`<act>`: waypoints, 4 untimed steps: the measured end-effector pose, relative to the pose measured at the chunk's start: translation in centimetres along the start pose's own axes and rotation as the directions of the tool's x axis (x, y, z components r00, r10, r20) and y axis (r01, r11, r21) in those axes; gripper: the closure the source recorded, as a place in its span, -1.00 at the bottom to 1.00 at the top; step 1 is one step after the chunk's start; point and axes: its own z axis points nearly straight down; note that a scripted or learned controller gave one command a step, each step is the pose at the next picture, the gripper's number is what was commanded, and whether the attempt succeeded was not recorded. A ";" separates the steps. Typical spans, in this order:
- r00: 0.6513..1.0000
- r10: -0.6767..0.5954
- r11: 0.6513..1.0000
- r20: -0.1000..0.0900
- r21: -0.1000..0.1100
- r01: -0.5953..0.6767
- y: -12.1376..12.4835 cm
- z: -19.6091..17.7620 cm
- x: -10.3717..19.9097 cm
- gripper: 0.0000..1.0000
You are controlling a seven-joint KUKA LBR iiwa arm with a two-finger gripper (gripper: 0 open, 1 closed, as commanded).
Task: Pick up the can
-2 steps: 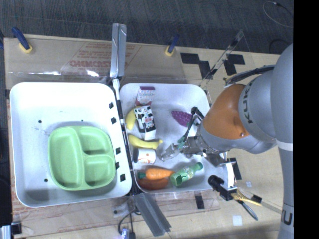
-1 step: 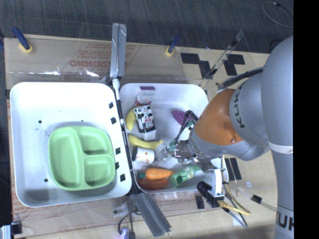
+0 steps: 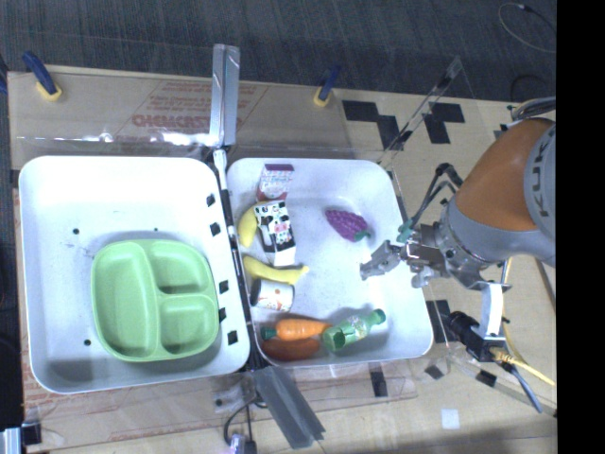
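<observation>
Two-finger metal gripper point(image 3: 381, 260): above right part of right white bin point(image 3: 402, 339), nothing between fingers; spread or pressed together, cannot tell. Grey arm with orange band point(image 3: 506, 192): entering from right. Small can with white and orange label point(image 3: 272, 297): lying near bin's left wall, just below yellow banana point(image 3: 274, 270), well apart from gripper. Purple grape bunch point(image 3: 348, 223): upper middle. Orange carrot point(image 3: 301, 329), green plastic bottle point(image 3: 354, 329): along front wall. Left white bin point(image 3: 57, 187): green divided tray point(image 3: 154, 298) inside.

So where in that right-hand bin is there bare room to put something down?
In the right bin, the bare floor lies between the purple grapes and the green bottle, below the hand. The left wall is crowded: cartons, bananas, carrot.
</observation>
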 end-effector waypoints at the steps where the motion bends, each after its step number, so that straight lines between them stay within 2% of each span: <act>1: 1.000 -0.019 1.000 0.000 0.004 0.019 4.3 10.0 1.0 -1.00; 2: 0.999 0.045 0.999 -0.001 0.002 -0.045 13.2 11.6 4.7 -1.00; 3: 0.999 0.045 0.999 -0.001 0.002 -0.045 13.2 11.6 4.7 -1.00; 4: 0.992 0.123 0.992 -0.001 0.001 -0.123 17.6 11.5 4.1 -1.00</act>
